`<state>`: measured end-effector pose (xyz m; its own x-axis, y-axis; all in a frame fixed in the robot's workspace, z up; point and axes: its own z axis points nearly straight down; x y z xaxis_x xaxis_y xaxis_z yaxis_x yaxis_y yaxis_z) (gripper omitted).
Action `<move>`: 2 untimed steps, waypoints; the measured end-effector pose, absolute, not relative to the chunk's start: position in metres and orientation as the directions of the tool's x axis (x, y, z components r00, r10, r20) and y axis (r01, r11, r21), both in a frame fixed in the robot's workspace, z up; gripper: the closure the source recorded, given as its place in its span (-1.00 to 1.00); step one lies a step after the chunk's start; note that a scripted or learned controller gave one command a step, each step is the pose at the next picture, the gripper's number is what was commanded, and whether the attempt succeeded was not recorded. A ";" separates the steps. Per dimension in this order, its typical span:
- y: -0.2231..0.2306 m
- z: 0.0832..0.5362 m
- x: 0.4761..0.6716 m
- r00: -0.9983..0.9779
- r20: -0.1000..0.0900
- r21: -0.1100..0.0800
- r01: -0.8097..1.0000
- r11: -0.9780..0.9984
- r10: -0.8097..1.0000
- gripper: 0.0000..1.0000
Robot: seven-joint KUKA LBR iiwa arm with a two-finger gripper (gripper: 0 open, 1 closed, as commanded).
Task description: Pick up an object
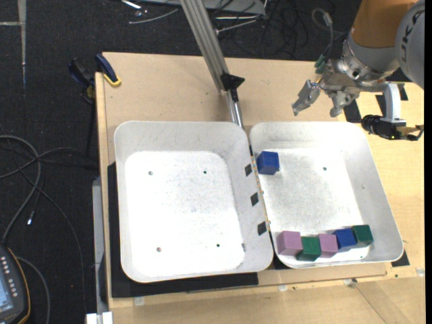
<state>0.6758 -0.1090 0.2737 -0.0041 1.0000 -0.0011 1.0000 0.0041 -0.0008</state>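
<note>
A blue cube [268,162] lies alone near the upper left corner of the right bin [378,181]. Along that bin's near wall sit several cubes in a row: a purple one [290,242], a green one [310,247], a second purple one [328,243], a blue one [346,237] and a dark green one [363,233]. My gripper [322,100] hangs above the bench just beyond the right bin's far rim, well clear of every cube. Its two fingers are spread apart, with nothing between them.
The left bin [135,201] stands beside the right one. A slanted metal post [206,36] rises from the bench behind the gap between the bins. A blue and yellow clamp [104,69] grips the bench's far left corner.
</note>
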 end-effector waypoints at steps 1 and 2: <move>-0.111 0.163 0.617 0.002 0.001 -0.011 1.000 -0.002 1.000 -1.00; -0.158 0.099 0.647 0.004 -0.002 -0.004 1.000 -0.004 1.000 -1.00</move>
